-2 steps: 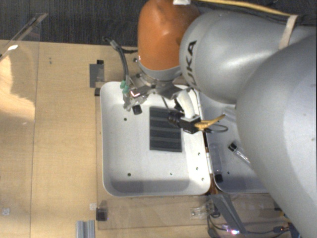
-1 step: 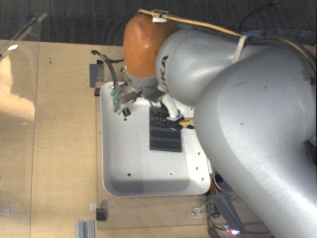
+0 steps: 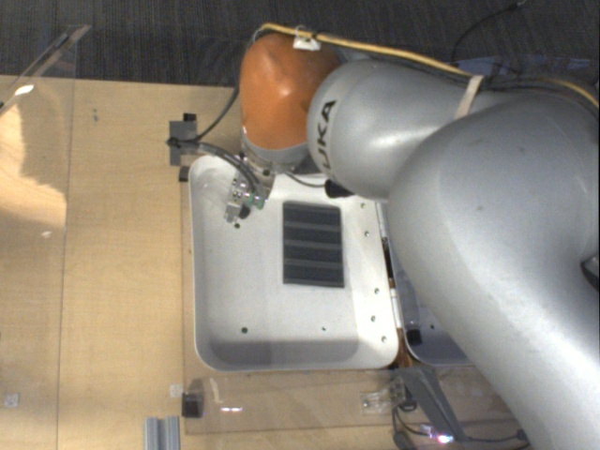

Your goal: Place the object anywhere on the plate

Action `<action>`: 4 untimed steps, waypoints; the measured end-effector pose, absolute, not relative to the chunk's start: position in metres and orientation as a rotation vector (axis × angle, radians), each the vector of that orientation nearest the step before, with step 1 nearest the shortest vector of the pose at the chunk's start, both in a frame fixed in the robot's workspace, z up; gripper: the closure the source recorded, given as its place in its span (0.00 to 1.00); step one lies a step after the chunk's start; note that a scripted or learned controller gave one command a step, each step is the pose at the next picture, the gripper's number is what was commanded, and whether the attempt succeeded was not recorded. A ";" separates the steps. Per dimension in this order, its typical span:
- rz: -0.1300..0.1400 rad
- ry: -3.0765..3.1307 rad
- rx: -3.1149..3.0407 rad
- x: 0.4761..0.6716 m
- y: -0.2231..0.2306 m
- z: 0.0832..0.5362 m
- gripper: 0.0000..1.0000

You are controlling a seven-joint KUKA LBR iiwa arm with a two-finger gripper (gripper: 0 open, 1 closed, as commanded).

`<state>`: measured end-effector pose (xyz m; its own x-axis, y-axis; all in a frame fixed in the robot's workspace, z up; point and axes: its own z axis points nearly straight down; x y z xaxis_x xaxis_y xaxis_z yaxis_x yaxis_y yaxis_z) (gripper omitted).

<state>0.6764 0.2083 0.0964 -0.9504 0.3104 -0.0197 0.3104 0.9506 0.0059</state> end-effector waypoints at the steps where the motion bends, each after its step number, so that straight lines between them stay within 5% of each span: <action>1: 0.011 3.125 0.176 0.661 0.236 0.215 1.00; 2: 0.010 3.087 0.542 0.665 0.232 0.224 1.00; 3: 0.007 2.582 1.785 0.656 0.235 0.218 1.00; 4: 0.009 2.809 1.393 0.670 0.224 0.252 1.00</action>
<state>0.6697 0.2240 0.2516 -0.6054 0.7959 -0.0028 0.7958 0.6054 0.0081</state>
